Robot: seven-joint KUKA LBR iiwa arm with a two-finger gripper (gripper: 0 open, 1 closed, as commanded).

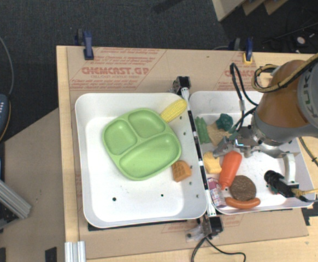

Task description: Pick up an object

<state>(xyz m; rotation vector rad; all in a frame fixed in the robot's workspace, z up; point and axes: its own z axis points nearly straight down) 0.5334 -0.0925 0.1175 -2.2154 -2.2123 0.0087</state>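
My gripper (228, 146) hangs over the middle of the right bin (304, 201), on the grey arm with the orange band (282, 105) coming in from the right. Just below it lies an orange carrot (230, 168), tilted, its top end close to the gripper. Beside the carrot are a yellow cheese wedge (212, 162), a brown round patty (242, 188) and a red sausage (243, 203). A green pod (202, 130), a teal piece (225, 121) and a tan piece (218, 136) lie at the bin's back left. Nothing is seen held.
The left bin (93, 201) holds a green divided plate (141, 143), a yellow corn cob (173, 111) at its back right and an orange-brown chunk (181, 171) by the plate's front right. A pink packet (213, 189) lies along the right bin's left wall.
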